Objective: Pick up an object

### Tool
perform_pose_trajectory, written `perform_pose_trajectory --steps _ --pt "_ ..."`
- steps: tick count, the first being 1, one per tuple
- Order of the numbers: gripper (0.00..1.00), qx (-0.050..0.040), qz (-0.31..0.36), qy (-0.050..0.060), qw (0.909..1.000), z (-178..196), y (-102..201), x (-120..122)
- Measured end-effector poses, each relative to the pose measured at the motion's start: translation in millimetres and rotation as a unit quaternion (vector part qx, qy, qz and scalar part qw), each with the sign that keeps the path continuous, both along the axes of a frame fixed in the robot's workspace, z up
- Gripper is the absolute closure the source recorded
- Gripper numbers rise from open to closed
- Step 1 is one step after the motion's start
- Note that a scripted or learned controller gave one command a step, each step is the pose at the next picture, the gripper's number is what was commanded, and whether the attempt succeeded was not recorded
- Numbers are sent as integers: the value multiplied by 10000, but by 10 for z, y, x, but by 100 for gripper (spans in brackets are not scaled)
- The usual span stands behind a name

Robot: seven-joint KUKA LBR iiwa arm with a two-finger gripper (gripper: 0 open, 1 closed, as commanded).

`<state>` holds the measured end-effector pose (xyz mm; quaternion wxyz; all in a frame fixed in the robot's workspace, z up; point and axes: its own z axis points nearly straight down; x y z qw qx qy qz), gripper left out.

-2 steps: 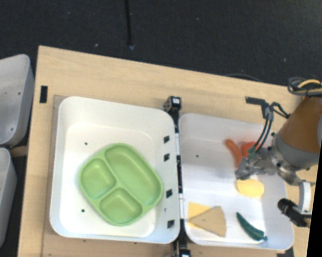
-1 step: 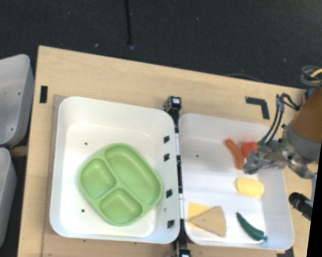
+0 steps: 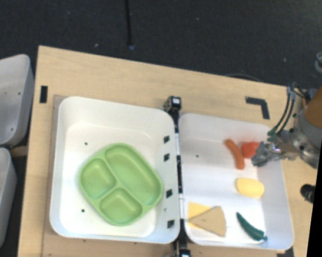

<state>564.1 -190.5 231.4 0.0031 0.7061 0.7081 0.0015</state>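
Carrot (image 3: 235,154) apparently slants down-right; tool (image 3: 262,154) beside.

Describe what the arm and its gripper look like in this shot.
The arm enters at the right edge: grey metal, with an orange-brown band above the wrist. Thin dark and greenish cables run down its side. The gripper is small, grey and metallic, reaching over the right bin.

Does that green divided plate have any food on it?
Empty. The green plate in the left bin shows three bare compartments.
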Motion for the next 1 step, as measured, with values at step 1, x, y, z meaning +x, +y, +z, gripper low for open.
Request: perform_pose_trajectory --steps 1 --pt "100 -1 4 5 10000 387 -15 11"
